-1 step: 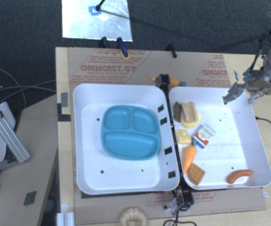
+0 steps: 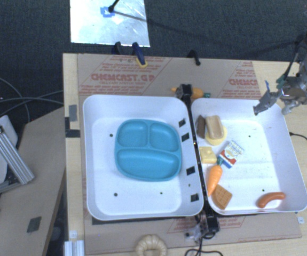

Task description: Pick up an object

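The right bin (image 2: 286,143) holds several toy foods. A brown and tan bread piece (image 2: 210,126) rests on a yellow disc (image 2: 215,138) by the bin's left wall. Below them lie a pale cheese block (image 2: 208,154), a white, red and blue packet (image 2: 230,153), an orange carrot (image 2: 213,178) and a brown cracker (image 2: 221,197). A sausage (image 2: 270,199) lies in the front right corner. My gripper (image 2: 275,106) hangs open over the bin's far right corner, well away from the foods, with nothing between its fingers.
A blue divided plate (image 2: 147,149) sits in the left bin (image 2: 97,143). A small orange item (image 2: 196,93) lies behind the divider between the bins. A beige ring (image 2: 152,245) lies on the bench in front. Cables run along the right side.
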`<state>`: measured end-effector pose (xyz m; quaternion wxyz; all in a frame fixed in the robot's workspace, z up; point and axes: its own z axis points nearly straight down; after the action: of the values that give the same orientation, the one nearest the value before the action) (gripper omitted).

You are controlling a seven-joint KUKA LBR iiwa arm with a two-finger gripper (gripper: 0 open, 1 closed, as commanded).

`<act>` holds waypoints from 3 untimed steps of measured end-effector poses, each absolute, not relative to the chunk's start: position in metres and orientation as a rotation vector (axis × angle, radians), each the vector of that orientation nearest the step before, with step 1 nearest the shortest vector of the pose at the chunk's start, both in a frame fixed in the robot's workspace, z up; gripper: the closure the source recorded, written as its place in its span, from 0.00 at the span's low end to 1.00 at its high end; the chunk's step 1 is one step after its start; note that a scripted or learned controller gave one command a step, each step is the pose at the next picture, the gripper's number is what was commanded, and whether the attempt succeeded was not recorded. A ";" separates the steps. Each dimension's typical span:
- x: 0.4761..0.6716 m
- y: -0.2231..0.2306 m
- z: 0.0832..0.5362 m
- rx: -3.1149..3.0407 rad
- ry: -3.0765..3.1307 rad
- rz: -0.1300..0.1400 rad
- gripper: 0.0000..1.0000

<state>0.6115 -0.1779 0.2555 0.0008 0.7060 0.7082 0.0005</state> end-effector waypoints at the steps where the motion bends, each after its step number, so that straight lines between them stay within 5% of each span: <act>1: 0.613 -0.171 0.197 2.217 2.225 0.000 0.00; 3: 0.615 -0.160 0.090 2.219 2.226 -0.002 0.00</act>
<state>0.6145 -0.1601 0.0898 -0.0007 0.7061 0.7081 -0.0006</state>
